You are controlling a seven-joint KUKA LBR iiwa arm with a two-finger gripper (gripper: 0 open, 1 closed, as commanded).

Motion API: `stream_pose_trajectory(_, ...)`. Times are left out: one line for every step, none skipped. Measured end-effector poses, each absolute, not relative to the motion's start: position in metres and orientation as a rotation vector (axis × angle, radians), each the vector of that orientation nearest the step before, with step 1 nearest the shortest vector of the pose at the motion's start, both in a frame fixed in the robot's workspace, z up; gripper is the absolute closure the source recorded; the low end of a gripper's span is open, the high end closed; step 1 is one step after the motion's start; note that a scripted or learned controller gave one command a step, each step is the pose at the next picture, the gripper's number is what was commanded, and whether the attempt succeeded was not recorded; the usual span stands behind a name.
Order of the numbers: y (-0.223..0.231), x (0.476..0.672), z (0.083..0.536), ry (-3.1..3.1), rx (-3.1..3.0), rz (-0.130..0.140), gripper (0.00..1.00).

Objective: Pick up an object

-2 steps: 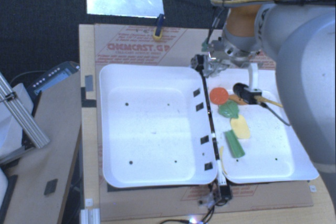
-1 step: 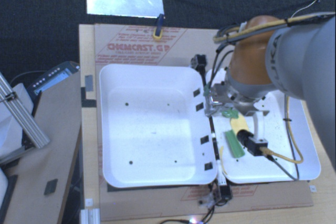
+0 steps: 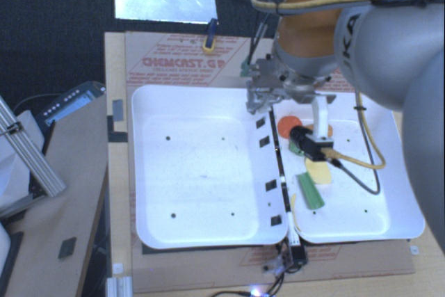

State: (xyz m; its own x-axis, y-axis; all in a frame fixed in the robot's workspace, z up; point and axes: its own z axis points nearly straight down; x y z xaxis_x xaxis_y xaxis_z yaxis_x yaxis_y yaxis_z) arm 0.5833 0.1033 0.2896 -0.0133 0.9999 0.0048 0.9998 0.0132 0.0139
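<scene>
Three small things lie in the right bin [image 3: 407, 222]. An orange round piece [image 3: 286, 125] sits near the bin's far left. A yellow piece [image 3: 320, 172] lies nearer the front, and a green block [image 3: 310, 191] rests slantwise just in front of it. My gripper [image 3: 259, 102] hangs over the far end of the seam between the two bins, a little left of and beyond the orange piece. I see nothing held in it. The big grey arm with its orange band covers the right bin's far right part.
The left bin [image 3: 142, 149] lies beside the right one on a cardboard sheet [image 3: 174, 62] with red print. A small yellow and blue item [image 3: 208, 44] rests on the cardboard behind the bins. A grey device [image 3: 69, 102] and a metal rail [image 3: 28, 153] stand at the left.
</scene>
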Motion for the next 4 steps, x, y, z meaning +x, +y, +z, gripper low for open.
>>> stream_pose_trajectory(0.155, 0.572, 0.191, 2.235, 2.215, -0.006, 1.00)
stream_pose_trajectory(0.160, 0.545, 0.258, 2.228, 2.214, 0.005, 1.00)
stream_pose_trajectory(0.132, 0.633, 0.329, 2.214, 2.215, 0.017, 1.00)
stream_pose_trajectory(0.130, 0.585, 0.133, 2.229, 2.228, -0.022, 1.00)
